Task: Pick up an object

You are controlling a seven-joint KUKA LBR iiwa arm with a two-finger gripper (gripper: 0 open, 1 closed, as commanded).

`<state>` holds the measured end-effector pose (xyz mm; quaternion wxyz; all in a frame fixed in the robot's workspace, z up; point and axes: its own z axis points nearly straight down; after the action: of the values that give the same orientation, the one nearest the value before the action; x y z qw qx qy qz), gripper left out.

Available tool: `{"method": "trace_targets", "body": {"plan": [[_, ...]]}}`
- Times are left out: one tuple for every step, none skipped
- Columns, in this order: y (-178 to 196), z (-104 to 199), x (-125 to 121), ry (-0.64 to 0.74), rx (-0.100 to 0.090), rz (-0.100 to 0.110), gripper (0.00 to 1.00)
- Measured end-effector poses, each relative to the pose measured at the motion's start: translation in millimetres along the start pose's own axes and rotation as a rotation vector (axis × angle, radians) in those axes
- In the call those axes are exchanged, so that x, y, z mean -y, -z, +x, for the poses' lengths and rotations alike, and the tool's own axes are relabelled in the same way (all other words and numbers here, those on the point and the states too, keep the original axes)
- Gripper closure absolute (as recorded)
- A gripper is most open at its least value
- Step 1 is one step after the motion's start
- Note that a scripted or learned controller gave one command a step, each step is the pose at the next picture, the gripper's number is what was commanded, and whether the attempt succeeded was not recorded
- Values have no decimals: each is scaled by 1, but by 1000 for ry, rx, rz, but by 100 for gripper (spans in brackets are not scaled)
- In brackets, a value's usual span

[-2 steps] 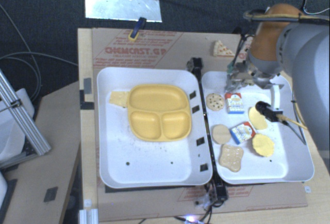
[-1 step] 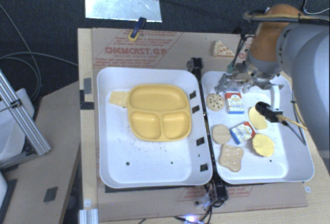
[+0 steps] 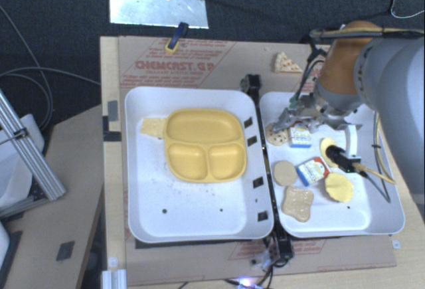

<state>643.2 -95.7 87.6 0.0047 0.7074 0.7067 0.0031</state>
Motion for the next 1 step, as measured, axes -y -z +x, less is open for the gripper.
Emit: {"method": "trace_targets", "body": {"plan": [[15, -2, -3, 1, 3, -9, 100]]}}
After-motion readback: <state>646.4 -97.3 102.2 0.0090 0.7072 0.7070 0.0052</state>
